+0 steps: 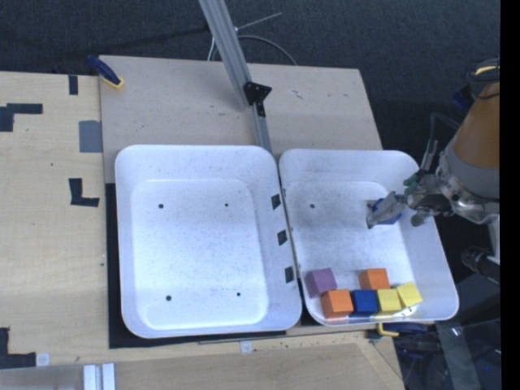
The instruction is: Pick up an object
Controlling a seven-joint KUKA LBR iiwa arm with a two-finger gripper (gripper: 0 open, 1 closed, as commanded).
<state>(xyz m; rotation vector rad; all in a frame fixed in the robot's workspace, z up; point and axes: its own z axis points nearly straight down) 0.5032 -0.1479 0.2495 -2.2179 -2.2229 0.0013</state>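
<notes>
Arm [479, 149] reaching from right, claw [388, 211] low over right bin [341, 165], grip state unclear

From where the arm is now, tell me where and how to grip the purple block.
Take the purple block from straight above. Its left and far faces look free, while the orange block sits close at its near right corner, so probably close the fingers across the left and right faces, high on the block. The gripper hovers further back in the right bin and would have to come toward the near wall.
</notes>
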